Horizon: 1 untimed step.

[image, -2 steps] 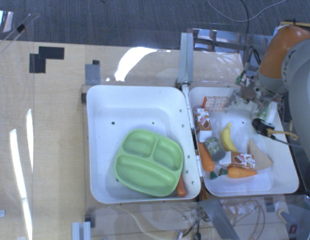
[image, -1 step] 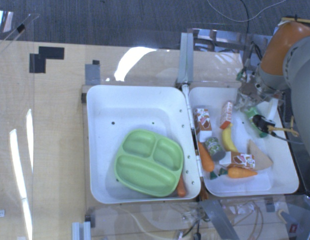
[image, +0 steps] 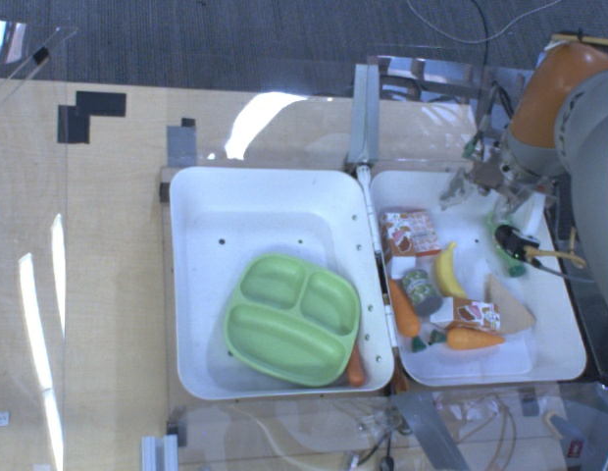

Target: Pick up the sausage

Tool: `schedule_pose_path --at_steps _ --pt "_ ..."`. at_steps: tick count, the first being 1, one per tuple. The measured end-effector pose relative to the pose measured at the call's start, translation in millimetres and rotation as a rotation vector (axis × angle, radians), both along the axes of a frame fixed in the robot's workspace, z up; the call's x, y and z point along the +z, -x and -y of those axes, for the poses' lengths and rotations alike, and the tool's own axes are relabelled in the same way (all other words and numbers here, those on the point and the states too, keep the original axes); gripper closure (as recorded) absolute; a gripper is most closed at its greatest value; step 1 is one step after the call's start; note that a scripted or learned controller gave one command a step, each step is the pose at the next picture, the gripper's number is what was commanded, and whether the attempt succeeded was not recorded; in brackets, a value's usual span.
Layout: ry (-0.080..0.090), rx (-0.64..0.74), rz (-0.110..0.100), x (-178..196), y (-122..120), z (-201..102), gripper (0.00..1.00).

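A short reddish-orange sausage point(image: 355, 366) lies in the left bin point(image: 255, 204), against its front right wall and partly tucked under the rim of the green divided plate point(image: 292, 318). My gripper point(image: 478, 181) hangs over the far end of the right bin point(image: 549, 356), well away from the sausage and on the other side of the wall between the bins. Nothing shows between it and the bin floor.
The right bin holds a snack box point(image: 409, 232), a banana point(image: 447, 271), two carrots point(image: 403, 307) point(image: 471, 339), a small carton point(image: 478, 314), a tan wedge point(image: 512, 308) and a grey-green round piece point(image: 418, 287). The arm's orange band point(image: 569, 77) stands at the upper right.
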<state>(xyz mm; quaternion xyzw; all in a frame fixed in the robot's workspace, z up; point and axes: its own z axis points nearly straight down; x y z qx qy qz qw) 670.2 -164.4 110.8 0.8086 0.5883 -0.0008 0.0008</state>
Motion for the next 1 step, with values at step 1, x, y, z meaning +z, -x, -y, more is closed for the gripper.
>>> schedule_pose_path --at_steps 1 --pt "-0.002 -0.09 0.005 -12.2 -3.0 -8.6 0.0"
